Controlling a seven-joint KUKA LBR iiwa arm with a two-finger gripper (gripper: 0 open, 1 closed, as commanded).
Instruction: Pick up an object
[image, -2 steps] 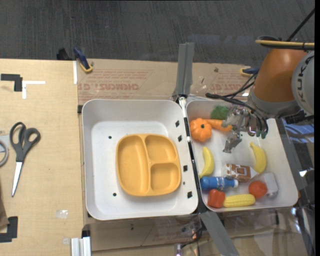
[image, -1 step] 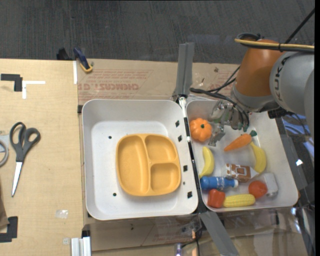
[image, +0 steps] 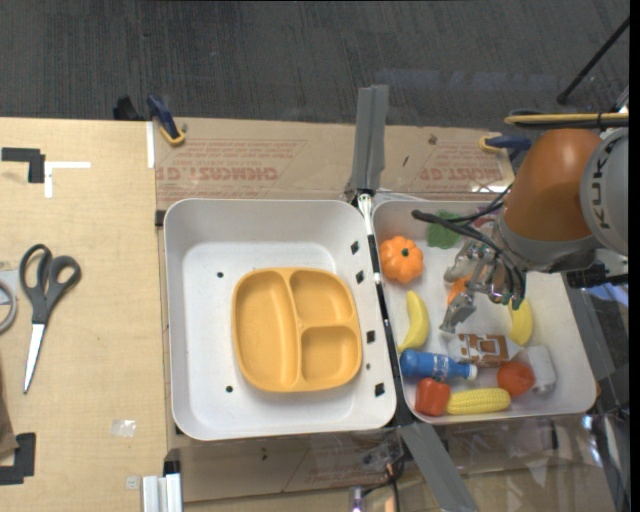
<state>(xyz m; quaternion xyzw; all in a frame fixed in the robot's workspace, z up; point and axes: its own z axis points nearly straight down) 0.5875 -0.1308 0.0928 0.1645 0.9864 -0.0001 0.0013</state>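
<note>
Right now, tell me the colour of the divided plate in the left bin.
Yellow-orange all over, no pattern; the divided plate shows plainly in the camera view.

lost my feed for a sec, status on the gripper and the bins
Gripper low over right bin, nothing seen between fingers. Nearest: banana, pumpkin, blue bottle. Yellow divided plate in left bin.

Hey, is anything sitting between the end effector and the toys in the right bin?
Nothing visible. The end effector hangs over the right bin with open bin floor beneath it. The yellow banana lies to its left, the small brown carton just below it, and the orange pumpkin farther up-left.
</note>
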